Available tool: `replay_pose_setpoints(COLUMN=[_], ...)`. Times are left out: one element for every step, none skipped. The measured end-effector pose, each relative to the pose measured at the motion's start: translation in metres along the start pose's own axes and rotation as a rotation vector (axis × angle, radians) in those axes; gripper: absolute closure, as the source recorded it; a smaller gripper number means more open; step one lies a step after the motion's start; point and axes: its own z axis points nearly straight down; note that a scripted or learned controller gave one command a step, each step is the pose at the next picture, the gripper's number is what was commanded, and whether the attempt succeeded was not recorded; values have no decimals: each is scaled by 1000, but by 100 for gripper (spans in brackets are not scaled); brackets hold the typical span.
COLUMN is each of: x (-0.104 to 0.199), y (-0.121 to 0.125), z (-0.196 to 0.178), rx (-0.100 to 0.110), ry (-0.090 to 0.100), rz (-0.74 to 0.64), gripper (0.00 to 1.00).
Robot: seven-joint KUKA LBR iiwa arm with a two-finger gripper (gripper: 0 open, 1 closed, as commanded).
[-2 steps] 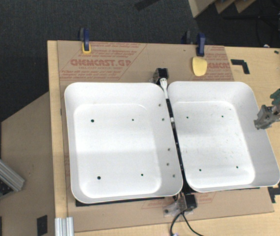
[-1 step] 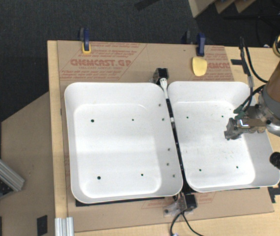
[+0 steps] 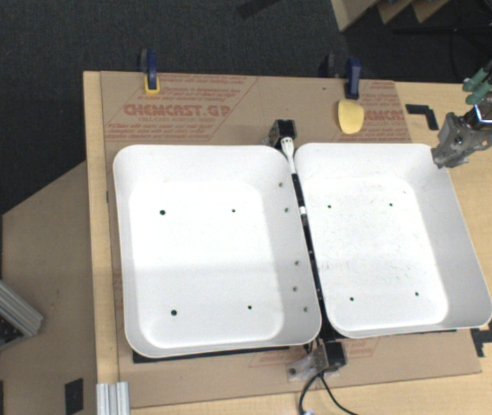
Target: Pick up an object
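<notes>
- The small yellow rounded object (image 3: pixel 350 116), the one loose item to be seen, lay on the brown cardboard sheet (image 3: pixel 194 102), just beyond the far edge of the right shallow white plastic bin (image 3: pixel 453 232) and directly below a blue clamp (image 3: pixel 352 77).
- The object was outside both bins and touched neither rim.
- The grey two-finger gripper (image 3: pixel 447 153) hung at the far right corner of the right bin, over its rim, well apart from the yellow object.
- Whether the gripper was parted or closed could not be told; nothing was seen in its grasp.
- Grey wrist parts with cabling and a green fitting (image 3: pixel 476 83) rose behind it toward the right edge.
- The left shallow white plastic bin (image 3: pixel 129 232) sat beside the right one, their inner rims touching along a dark seam.
- Each bin floor showed four small dark dots.
- A second blue clamp with a yellow tip (image 3: pixel 150 70) gripped the far left edge of the cardboard, which bore red lettering.
- A black connector with a cable (image 3: pixel 325 361) lay at the near end of the seam.
</notes>
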Motion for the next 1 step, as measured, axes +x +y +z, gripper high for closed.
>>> replay_pose_setpoints(x=[64], y=[31], z=[104], rx=[29], ry=[1], rz=[0], gripper=[100])
